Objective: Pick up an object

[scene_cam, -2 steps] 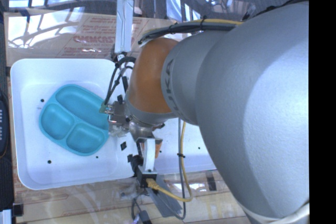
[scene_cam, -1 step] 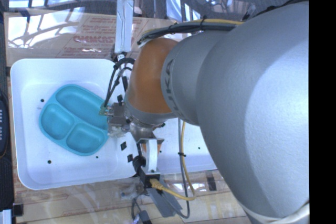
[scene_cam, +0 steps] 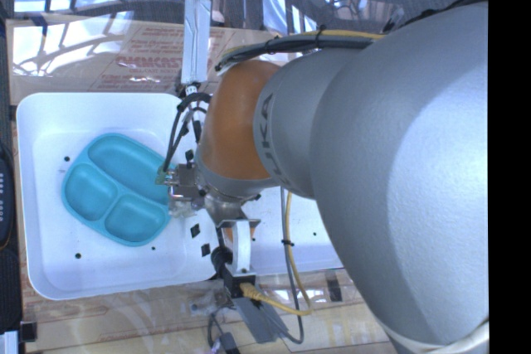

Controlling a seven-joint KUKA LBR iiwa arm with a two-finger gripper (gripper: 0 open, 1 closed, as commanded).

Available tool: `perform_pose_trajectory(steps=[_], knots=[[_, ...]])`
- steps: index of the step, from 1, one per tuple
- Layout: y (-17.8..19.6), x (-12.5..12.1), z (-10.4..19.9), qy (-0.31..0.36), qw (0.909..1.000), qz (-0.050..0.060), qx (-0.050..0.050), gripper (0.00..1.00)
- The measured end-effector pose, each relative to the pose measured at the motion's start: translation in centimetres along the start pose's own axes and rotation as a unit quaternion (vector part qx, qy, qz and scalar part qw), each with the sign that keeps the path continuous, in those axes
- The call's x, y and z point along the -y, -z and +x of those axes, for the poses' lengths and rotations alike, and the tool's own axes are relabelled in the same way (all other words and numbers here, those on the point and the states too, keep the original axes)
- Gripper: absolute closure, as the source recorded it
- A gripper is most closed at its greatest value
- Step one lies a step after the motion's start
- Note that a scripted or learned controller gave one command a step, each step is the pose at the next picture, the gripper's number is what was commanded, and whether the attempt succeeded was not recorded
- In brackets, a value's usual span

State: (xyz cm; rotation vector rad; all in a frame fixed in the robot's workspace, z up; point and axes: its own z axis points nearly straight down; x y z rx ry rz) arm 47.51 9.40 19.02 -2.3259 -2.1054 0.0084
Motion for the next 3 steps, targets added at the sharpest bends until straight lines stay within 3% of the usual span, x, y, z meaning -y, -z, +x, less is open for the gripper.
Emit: perform_pose_trajectory(steps=[1, 2, 3], knots=[[0.1, -0.1, -0.2, -0.06, 0.9982, -0.005, 0.0, 1.0], [0.0, 0.0, 0.1, -0.035, 0.9994, -0.003, 0.0, 1.0], [-0.6, -2.1, 1.3, 0.005, 1.0, -0.002, 0.0, 1.0]])
